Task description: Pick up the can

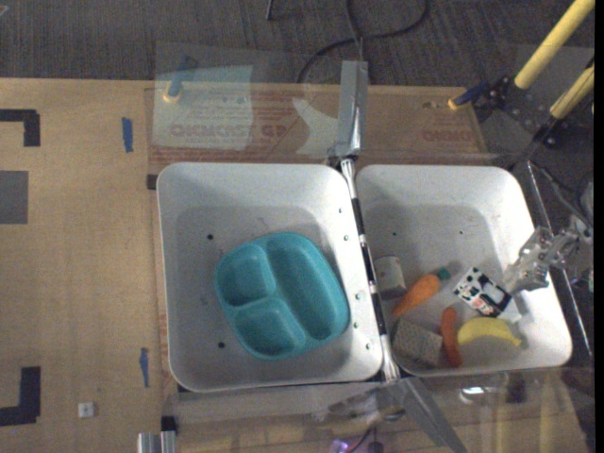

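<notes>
The can (389, 276) is a small grey cylinder lying on its side at the left wall of the right bin (444, 192). My gripper (530, 270) hangs low over the right side of that bin, far to the right of the can. It is just beside a black-and-white carton (481, 293), and I see nothing held in it. The can lies apart from the gripper, with an orange carrot (421, 293) between them.
Near the right bin's front wall lie a yellow banana (489, 333), a red-orange sausage shape (450, 336) and a grey block (418, 342). The left bin (189, 206) holds a teal divided plate (280, 293). A metal divider (363, 253) separates the bins.
</notes>
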Motion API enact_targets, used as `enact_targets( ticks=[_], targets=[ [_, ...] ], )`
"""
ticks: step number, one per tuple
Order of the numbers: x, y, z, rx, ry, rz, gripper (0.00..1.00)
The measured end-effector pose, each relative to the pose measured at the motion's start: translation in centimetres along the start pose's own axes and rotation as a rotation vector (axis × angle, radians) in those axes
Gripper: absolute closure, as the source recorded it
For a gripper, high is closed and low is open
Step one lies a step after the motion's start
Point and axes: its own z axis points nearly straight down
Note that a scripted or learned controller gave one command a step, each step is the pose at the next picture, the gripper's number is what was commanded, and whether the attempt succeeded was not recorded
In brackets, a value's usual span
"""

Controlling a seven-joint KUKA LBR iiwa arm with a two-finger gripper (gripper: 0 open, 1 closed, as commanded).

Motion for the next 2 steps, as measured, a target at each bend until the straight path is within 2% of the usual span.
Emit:
enact_targets(
  ticks=[1,2],
  targets=[
    [-1.7,-4.3,4.4,0.000,0.002,-0.049,1.00],
    [-1.7,-4.0,1.7,0.000,-0.002,-0.257,1.00]
  ],
)
